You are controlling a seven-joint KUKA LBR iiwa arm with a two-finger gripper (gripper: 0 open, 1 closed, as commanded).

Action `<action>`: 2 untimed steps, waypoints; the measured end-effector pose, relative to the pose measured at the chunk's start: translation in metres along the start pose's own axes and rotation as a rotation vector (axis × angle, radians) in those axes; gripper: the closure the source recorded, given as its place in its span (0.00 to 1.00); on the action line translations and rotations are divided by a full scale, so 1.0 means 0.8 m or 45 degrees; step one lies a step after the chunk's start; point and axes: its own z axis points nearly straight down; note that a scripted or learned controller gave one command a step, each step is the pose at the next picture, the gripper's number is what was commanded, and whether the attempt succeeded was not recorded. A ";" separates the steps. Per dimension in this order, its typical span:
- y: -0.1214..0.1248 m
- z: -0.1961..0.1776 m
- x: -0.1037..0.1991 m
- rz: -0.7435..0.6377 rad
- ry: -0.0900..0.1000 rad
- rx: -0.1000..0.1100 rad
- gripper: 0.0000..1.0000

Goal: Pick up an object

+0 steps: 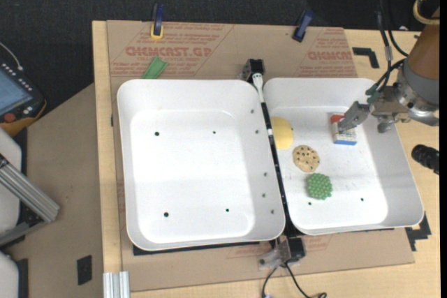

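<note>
The right bin [391, 171] holds several small objects. A yellow rounded piece [282, 132] lies against its left wall. Beside it are a tan cookie with dark chips [305, 158] and a green bumpy ball [319, 185]. A small red, white and blue box [342, 131] lies further right, near the bin's middle. My gripper [368, 122] hangs over the bin's upper right part, open, fingers spread. Its left finger [353, 116] sits just above the box's right edge. Nothing is between the fingers.
The left bin [133, 150] stands beside the right one on a cardboard sheet [209, 45]. A black divider strip [269, 143] runs between the bins. Blue clips [303, 26] and a green tag [154, 68] sit at the sheet's far edge.
</note>
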 end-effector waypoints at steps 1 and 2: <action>0.025 0.109 0.078 -0.008 0.005 0.009 0.00; 0.008 0.163 0.078 0.001 0.002 0.008 0.00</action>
